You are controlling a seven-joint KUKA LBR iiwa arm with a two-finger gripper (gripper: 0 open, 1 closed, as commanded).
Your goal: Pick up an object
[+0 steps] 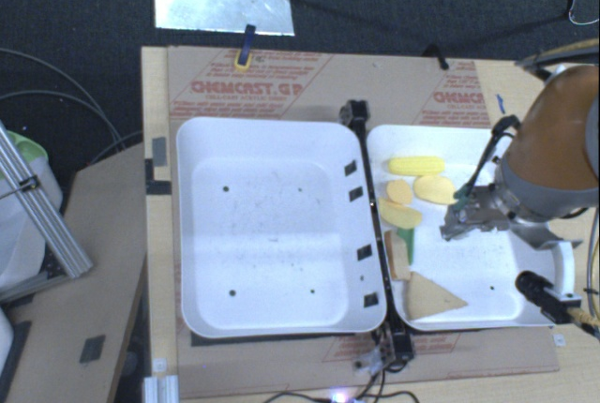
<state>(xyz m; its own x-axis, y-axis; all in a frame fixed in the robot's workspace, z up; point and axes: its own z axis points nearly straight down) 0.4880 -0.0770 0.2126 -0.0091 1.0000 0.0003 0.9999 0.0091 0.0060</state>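
Note:
The right bin (487,293) holds several pale food-like pieces. A yellow corn-like piece (416,166) lies at the back, with two yellow oval pieces (434,190) in front of it and a yellow-green piece (400,216) lower left. A tan triangular piece (429,295) rests near the front, and a tan stick with a green bit (401,253) lies along the left wall. My gripper (457,225) hangs over the bin's middle, just right of the yellow pieces. Its tips are too dark and small to read.
The left bin (272,223) stands beside the right one, separated by a black clamped divider (370,214). Both sit on a cardboard sheet (309,82). The arm's orange band and grey wrist (562,148) cover the right bin's far right side.

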